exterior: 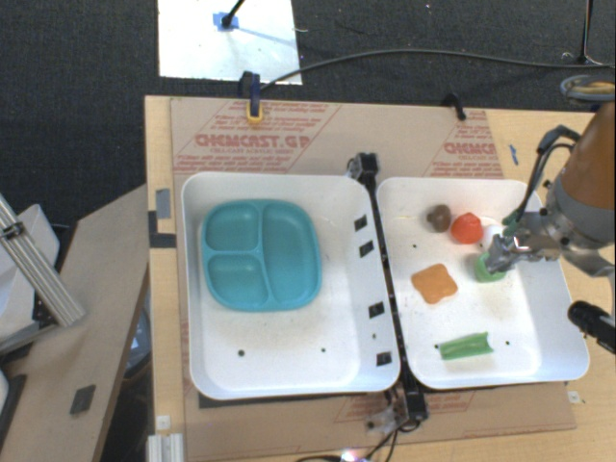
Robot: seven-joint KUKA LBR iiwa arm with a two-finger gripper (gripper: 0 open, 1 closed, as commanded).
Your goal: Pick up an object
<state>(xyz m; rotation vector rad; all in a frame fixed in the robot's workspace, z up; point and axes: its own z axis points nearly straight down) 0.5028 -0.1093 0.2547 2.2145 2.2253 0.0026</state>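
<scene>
white plastic bins (289, 373), side by side | teal divided tray (260, 255) in the left one | claw (498, 256) right on top of a round green thing (484, 270) in the right bin, can't tell if it's gripping | flat orange piece (434, 283) nearby, red ball (467, 227) just beside

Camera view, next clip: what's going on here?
The arm reaches in from the right, with its hand low over the right bin, right at a small green object. Whether it grips it can't be told. A red ball, a brown lump, an orange piece and a green block lie nearby. The left bin holds a teal divided plate.
</scene>
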